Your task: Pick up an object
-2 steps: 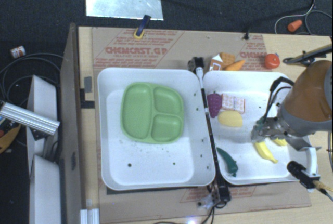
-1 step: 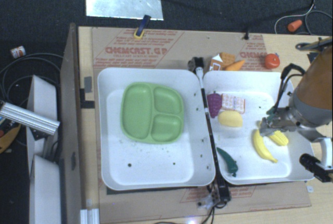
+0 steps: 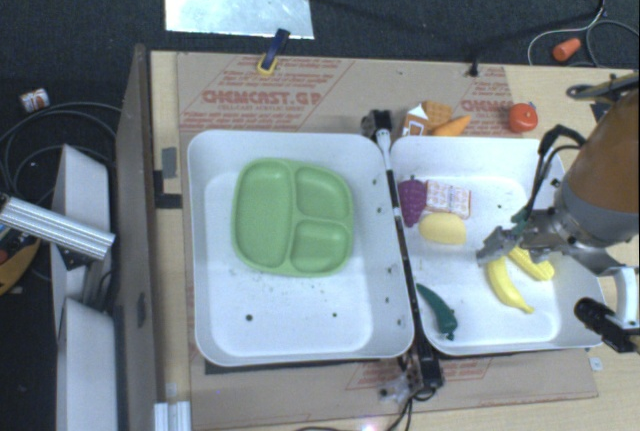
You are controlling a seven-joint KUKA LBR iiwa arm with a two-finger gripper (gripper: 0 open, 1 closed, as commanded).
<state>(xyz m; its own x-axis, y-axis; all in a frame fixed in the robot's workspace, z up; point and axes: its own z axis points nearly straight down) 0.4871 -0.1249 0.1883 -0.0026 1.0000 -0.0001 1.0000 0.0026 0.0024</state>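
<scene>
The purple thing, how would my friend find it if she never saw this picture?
Look at the right bin of the two white bins. The purple thing lies near its top left corner, close to the divider between the bins. It sits beside a pink-and-white block and above a yellow lemon, and it is the sole purple item there.

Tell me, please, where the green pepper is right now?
The green pepper lies in the right bin, near its front-left corner, below the lemon and left of the bananas.
</scene>
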